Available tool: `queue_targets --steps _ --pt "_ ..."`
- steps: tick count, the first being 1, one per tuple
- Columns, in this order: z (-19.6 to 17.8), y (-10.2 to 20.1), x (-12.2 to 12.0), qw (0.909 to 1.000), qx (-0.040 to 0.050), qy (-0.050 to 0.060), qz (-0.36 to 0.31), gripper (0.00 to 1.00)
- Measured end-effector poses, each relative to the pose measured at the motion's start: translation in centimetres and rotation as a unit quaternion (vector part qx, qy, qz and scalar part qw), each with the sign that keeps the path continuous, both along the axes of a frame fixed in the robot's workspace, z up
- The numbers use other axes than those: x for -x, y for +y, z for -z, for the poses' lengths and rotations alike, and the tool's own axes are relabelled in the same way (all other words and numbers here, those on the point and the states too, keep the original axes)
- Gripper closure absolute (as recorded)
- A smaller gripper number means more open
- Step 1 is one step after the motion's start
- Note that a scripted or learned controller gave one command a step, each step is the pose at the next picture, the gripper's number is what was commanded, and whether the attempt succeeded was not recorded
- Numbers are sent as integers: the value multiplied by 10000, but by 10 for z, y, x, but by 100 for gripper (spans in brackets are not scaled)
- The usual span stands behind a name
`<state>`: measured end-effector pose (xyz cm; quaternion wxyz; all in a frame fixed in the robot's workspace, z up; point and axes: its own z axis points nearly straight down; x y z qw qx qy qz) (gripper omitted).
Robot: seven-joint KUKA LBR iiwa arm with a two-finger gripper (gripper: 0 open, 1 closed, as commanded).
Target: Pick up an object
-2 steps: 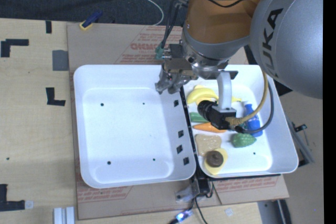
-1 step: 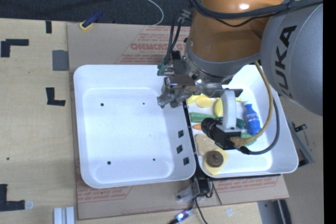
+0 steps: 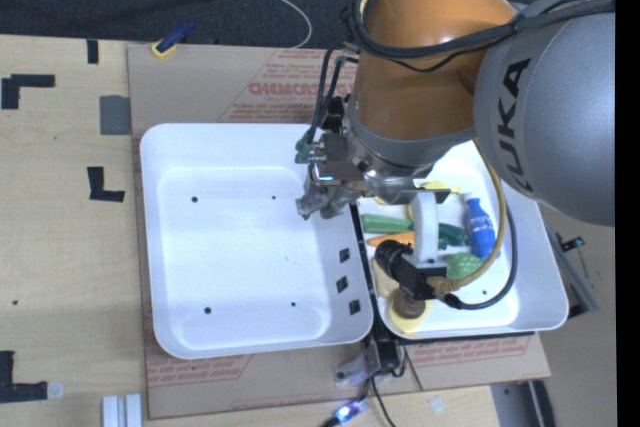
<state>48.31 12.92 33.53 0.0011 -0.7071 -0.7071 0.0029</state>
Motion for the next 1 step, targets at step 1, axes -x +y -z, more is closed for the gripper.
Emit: queue_targets --steps 1 --pt "-17 20 0 10000 -13 -22 -21 100"
